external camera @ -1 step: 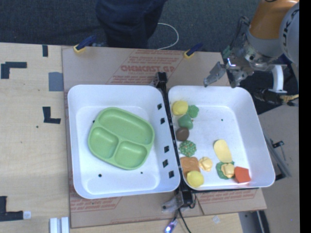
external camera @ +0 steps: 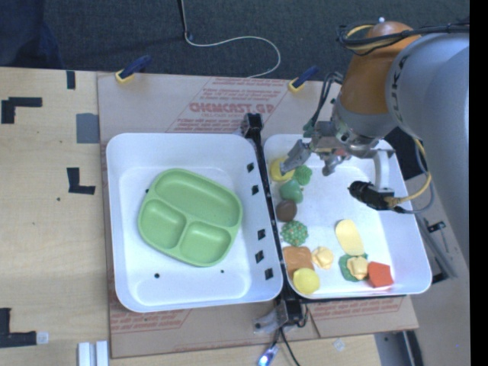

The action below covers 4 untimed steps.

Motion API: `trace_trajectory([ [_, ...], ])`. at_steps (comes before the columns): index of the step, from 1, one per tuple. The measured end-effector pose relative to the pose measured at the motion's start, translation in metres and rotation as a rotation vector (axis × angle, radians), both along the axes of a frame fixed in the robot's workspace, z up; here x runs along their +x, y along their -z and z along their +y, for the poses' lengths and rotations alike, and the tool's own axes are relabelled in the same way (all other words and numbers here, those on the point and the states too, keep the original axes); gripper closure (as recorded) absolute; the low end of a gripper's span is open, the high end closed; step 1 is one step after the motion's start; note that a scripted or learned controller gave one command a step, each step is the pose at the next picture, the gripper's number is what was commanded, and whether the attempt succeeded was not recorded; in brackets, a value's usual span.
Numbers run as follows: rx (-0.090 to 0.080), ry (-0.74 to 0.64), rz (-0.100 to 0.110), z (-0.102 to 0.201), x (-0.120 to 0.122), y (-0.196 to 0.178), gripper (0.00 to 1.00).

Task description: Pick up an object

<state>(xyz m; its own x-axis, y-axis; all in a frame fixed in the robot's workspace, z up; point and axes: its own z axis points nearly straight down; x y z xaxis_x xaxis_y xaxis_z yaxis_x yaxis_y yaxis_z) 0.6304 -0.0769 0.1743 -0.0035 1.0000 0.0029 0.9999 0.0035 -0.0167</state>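
Observation:
My gripper [external camera: 313,163] hangs over the back left part of the right bin [external camera: 404,235], its two fingers spread open with nothing between them. The left finger [external camera: 293,158] sits just above a yellow piece [external camera: 277,174] and a green broccoli-like toy [external camera: 303,176]. More toy food lies along the bin's left side: a green piece [external camera: 290,192], a brown ball [external camera: 286,210], a leafy green piece [external camera: 294,232], an orange-brown block [external camera: 297,258] and a yellow lemon [external camera: 306,281].
A pale yellow oval [external camera: 349,237], a small yellow piece [external camera: 322,258], a green-yellow toy [external camera: 353,267] and a red-orange block [external camera: 380,274] lie at the bin's front right. The left bin [external camera: 126,158] holds a green compartment plate [external camera: 191,216]. A black divider [external camera: 263,197] separates the bins.

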Motion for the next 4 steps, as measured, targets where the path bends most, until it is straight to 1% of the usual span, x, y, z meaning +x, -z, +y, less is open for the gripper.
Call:
trace_trajectory([
  [1,-0.001,0.0,-0.005,0.051,-0.055,-0.006,0.0],
  [2,-0.003,0.002,0.0,0.048,-0.053,-0.011,1.0],
  [3,-0.005,0.001,-0.035,0.035,-0.044,-0.303,1.0],
  [4,-0.002,0.002,0.003,0.07,-0.081,-0.099,1.0],
])
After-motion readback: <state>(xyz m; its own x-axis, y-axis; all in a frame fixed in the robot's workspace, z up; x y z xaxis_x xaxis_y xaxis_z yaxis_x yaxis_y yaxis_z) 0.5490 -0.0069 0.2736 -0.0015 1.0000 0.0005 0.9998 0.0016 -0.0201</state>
